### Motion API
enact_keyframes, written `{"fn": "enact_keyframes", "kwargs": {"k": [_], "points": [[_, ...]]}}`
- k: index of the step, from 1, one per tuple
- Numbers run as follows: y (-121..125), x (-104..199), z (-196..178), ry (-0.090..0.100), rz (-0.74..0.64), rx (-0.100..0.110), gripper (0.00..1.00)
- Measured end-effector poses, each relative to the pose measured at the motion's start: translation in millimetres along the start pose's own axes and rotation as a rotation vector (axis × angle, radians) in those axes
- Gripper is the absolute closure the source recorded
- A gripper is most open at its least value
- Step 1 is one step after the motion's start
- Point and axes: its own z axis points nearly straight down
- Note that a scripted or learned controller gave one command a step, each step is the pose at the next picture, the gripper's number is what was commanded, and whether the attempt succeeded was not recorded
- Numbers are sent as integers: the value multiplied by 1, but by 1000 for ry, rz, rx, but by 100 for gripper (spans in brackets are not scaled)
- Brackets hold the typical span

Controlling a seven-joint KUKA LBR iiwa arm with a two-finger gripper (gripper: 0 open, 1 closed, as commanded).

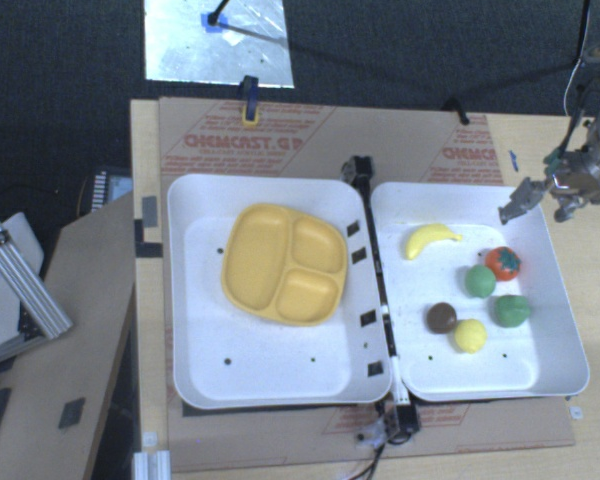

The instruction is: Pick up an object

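White bins, 2, side by side on table [540, 138], cardboard sheet under them.

Left bin [195, 298]: 1 yellow divided plate [283, 263], 3 compartments, roughly centred, lying flat.

Right bin [550, 358]: 6 small items. Yellow banana [430, 239] near upper left, well apart from the rest. Red tomato [502, 261] w/ green top, right of centre. Green ball [480, 281] just beside the tomato, lower left of it, looks touching. Green lumpy veg [511, 310] below that, near right wall. Brown ball [441, 317] and yellow lemon-like piece [470, 335] close together, lower centre, nearly touching.

Gripper [512, 206]: I see it at upper right corner of right bin, above the rim, tilted, pointing left toward the bin. It sits up and right of the tomato, apart from all items. I see nothing between its tips; can't tell how far open it is, too small and blurred from my feed.

Misc: shiny foil sheet [218, 26] on dark floor above table, blue mark on it. Yellow clamp [250, 111] at top edge of cardboard.
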Motion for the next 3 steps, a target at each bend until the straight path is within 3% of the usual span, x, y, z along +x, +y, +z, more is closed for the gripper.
{"fn": "enact_keyframes", "kwargs": {"k": [1,3], "points": [[2,1,-7,-2,-3,-11,0],[14,-5,93,-2,-2,-9,0]]}}
